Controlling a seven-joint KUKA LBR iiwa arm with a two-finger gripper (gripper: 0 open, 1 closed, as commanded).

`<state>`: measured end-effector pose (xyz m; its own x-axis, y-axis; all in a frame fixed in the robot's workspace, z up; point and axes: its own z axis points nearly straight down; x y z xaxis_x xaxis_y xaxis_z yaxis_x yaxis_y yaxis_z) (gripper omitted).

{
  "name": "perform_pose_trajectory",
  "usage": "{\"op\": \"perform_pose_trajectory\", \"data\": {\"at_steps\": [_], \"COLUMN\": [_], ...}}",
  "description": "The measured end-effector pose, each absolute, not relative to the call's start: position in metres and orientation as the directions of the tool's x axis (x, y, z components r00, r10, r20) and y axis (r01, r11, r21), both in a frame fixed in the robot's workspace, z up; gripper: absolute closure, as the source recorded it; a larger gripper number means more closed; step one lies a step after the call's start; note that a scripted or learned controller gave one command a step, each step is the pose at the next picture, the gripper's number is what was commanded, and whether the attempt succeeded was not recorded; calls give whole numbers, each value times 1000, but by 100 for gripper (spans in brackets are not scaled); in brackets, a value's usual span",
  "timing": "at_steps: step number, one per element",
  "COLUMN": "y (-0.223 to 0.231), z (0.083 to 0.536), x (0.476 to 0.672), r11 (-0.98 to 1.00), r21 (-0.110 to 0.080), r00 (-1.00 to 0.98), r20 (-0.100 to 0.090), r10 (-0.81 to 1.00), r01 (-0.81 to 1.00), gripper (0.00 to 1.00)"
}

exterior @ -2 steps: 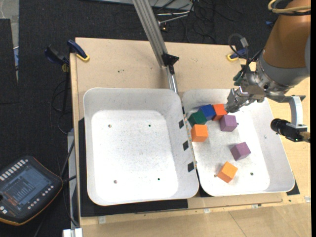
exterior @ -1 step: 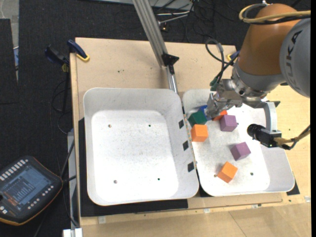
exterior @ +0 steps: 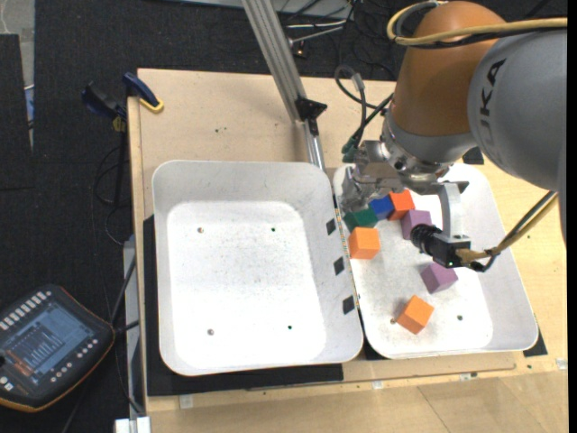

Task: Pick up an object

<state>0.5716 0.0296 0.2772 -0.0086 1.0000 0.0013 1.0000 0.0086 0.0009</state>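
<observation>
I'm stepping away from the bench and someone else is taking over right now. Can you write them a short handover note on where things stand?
Claw: low over the far left corner of the right bin, by the cluster of blocks. Its grip cannot be read from the camera view.
Blocks, all in the right bin: green block, blue block and a small orange block bunched under the wrist; a larger orange block just nearer; purple block mid-bin; another orange block toward the near side.
Left bin: no blocks in it.
Done: nothing visibly lifted.
Left: grasp one block and raise it.
</observation>
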Motion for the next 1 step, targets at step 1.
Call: {"op": "perform_pose_trajectory", "data": {"at_steps": [1], "y": [87], "z": [259], "x": [568], "r11": [9], "r21": [-3], "r00": [-9], "r20": [1], "r10": [1000], "r01": [1000], "gripper": [100]}}
